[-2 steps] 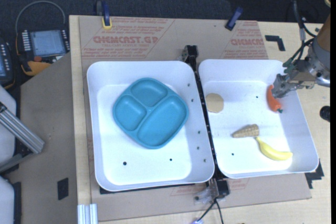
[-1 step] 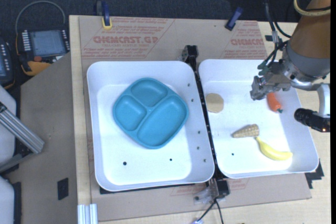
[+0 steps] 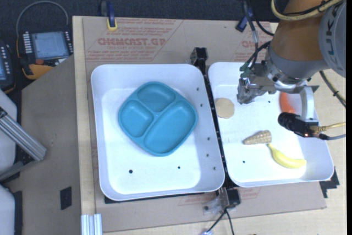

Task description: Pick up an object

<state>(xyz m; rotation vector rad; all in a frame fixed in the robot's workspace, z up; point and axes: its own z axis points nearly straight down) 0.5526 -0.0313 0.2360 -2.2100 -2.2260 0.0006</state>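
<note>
- The left bin [image 3: 104, 118] carries a blue divided plate [image 3: 158, 118] near its middle, with bare white floor showing all round it, widest along the near edge and the left edge.
- The right bin [image 3: 242, 170] carries four things: a tan round disc [image 3: 224, 108] just beside its left wall, a ridged tan cone [image 3: 257, 137] near the middle, a yellow banana [image 3: 286, 158] toward the near right corner, and an orange-red piece [image 3: 286, 102] by the right side, partly hidden by the arm.
- The cone and banana lie just beside each other; the disc sits apart from both, with open floor between.
- The near left corner of the right bin is bare.
- The gripper [image 3: 250, 91] hangs over the far half of the right bin, right of the disc and apart from it.
- How far its claw stands open cannot be told from this slant, and nothing can be seen held in it.
</note>
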